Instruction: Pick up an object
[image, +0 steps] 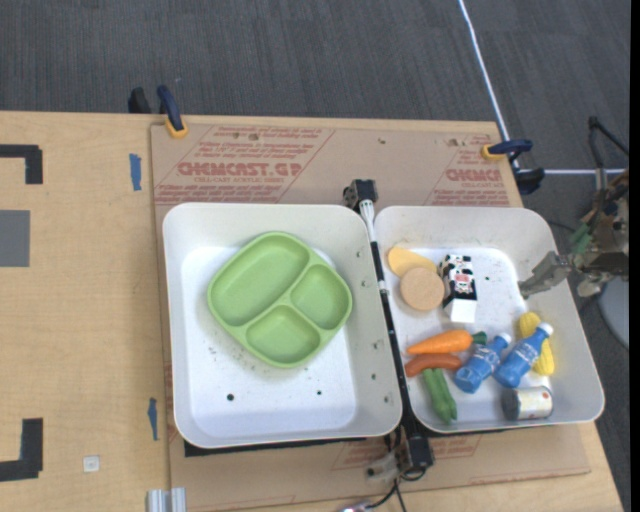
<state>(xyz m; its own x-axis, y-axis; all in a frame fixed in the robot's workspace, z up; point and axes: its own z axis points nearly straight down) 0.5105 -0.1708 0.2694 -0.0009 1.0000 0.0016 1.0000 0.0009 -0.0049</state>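
Observation:
The right bin (530, 232) holds several small toys. A yellow piece (402, 259) and a tan round disc (421, 290) lie at its far left, next to a black-and-white cow figure (459, 276). An orange carrot (440, 345) and a green vegetable (440, 392) sit nearer the front. Two blue bottles (480, 364) (522, 360), a yellow banana (540, 345) and a white-and-grey can (527, 402) fill the front right corner. My gripper (548, 272) hangs at the bin's right rim, above and to the right of the toys, touching none of them.
The left bin (200, 400) carries a green divided plate (280, 298). A black clamp (360, 192) sits at the far end of the rim between the bins. Both bins rest on a cardboard sheet (250, 165) held by clips. Cables and arm parts crowd the right edge.

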